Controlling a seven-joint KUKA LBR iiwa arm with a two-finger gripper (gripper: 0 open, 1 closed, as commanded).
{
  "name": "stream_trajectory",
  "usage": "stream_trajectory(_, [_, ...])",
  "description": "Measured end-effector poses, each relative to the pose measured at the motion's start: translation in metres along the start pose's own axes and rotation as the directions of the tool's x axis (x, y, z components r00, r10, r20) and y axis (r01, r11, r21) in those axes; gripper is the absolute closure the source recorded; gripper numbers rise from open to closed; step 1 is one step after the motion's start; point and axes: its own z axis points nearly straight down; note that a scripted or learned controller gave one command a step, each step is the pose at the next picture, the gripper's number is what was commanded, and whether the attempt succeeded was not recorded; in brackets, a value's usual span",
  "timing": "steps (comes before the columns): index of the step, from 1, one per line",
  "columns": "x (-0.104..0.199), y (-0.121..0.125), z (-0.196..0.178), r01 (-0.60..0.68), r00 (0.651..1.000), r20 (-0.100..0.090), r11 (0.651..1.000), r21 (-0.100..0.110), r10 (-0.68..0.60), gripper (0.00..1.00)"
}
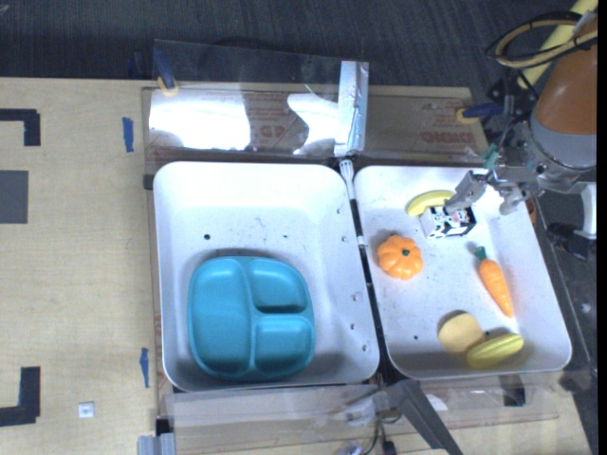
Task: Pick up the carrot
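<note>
Counter (pixel 66 282) is pale wood with black square marks and bits of blue tape along its left part; dark carpet-like floor (pixel 285 8) runs across the top of the view. A clear plastic sheet (pixel 251 112) stands behind the left bin, catching glare. Left bin (pixel 180 197), shallow and white, carries a teal divided tray (pixel 251 316) in its lower half; upper half of the bin floor is bare. The two bins touch along a centre rim. Right bin (pixel 541 349) holds a small orange pumpkin (pixel 400 257) near its left wall, a yellow banana (pixel 429 200) up near the back, a carrot (pixel 495 283) lying slantwise right of centre with its green top pointing up-left, and a tan potato (pixel 459 331) touching a yellow lemon-like piece (pixel 494 348) at the front edge. Bare bin floor surrounds the carrot on all sides. Claw (pixel 462 209) hangs just right of the banana, above-left of the carrot and apart from it; cannot tell how far its fingers are spread, and nothing is seen held. Arm (pixel 569 102) enters from the upper right.
</note>
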Motion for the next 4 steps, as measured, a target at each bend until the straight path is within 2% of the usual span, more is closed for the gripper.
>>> stream_trajectory(1, [-0.014,-0.046,0.104,-0.090,0.996,0.000,0.996,0.005,0.090,0.00])
stream_trajectory(2, [-0.075,-0.097,0.044,0.144,0.990,0.003,0.990,-0.003,-0.144,0.00])
stream_trajectory(3, [-0.070,-0.108,0.025,-0.056,0.998,0.002,0.998,-0.005,0.056,0.00])
stream_trajectory(4, [-0.056,-0.091,0.118,-0.004,1.000,-0.005,1.000,-0.006,0.004,0.00])
